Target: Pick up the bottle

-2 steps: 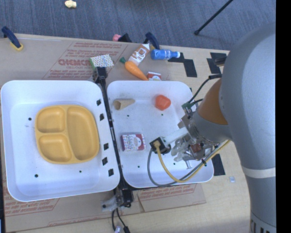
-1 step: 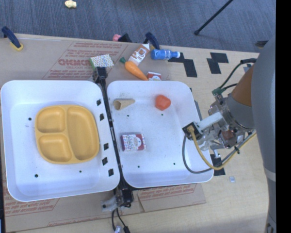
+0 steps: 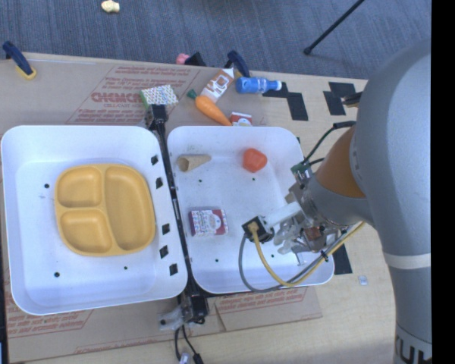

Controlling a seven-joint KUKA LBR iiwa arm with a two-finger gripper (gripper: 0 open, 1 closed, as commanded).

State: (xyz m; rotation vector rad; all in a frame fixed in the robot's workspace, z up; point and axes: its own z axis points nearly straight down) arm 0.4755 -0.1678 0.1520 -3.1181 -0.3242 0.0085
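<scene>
The bench [image 3: 341,309] is covered by a printed cardboard sheet [image 3: 98,89], which carries two white bins: the left bin [image 3: 15,203] and the right bin [image 3: 227,271], touching side by side. Behind them on the cardboard lie a blue bottle [image 3: 256,86], a carrot [image 3: 211,110], a white-and-orange bottle [image 3: 217,86] and a small patterned packet [image 3: 158,95].

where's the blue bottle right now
The blue bottle lies on its side on the cardboard behind the right bin, outside it, next to a small white bottle and a carrot.
</scene>
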